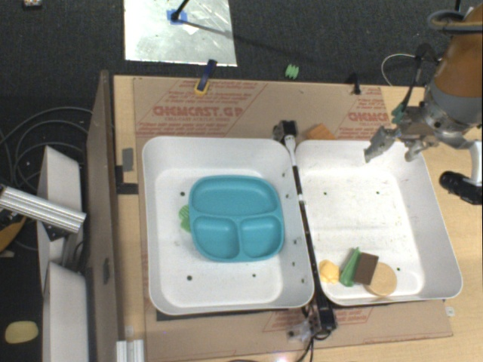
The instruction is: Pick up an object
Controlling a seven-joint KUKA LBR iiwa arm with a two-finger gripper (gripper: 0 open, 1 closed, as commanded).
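Two shallow white bins sit side by side on the bench. The left bin [162,202] is taken up mostly by a teal divided plate [235,219], with a small green thing [183,217] peeking out from under its left edge. The right bin [423,202] is bare across most of its floor; its contents are bunched in the near corner.

The arm [459,74] comes in from the right and hangs over the far right part of the right bin. Its gripper [394,143] has two fingers spread apart, pointing down and a little toward the left, with nothing between them.

The likely targets are the small cluster at the front of the right bin: a tan round piece [383,280], a brown block [367,266] lying partly over it, a green stick [349,268] just beside the block, and a yellow lump [329,271] touching the stick's left side. All four press together, close against the near wall.

What matters for the move is that this cluster lies well apart from the gripper, toward the front of the bin and slightly left of it. The green stick's long axis runs slanted, from near left to far right, so I judge the fingers would need to close across that line to catch it cleanly without nudging its neighbours
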